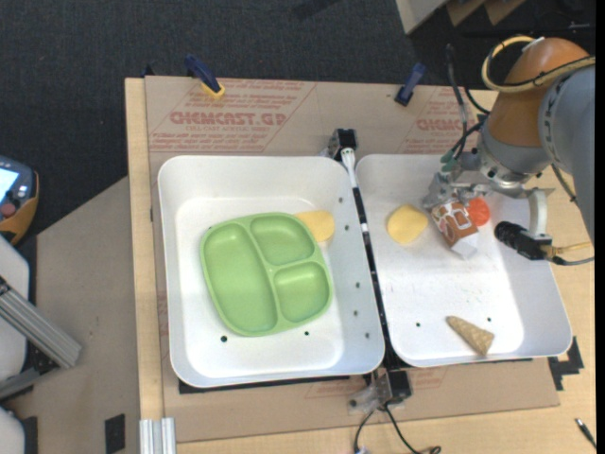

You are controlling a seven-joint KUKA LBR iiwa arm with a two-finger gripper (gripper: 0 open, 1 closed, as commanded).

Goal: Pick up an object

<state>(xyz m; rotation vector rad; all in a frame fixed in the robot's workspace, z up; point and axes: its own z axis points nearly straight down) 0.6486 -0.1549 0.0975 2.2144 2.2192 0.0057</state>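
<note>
In the right bin (529,320), near the tabletop's far right corner, the hand (456,197) sits over a small carton (457,223); whether it pinches it, I cannot tell.

Two white bins on the bench.
Green divided plate (267,274) in left bin (180,253); gripper (454,197) over orange-white carton (458,223) near right bin's (529,320) far edge.

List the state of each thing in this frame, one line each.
Gripper: low in the right bin, over the carton; fingers unclear.
Carton: orange and white, tilted, under the gripper.
Yellow piece: loose in the right bin.
Wedge: flat near that bin's front.
Green tray: upright in the left bin.
Second yellow piece: at the tray's rim.
</note>
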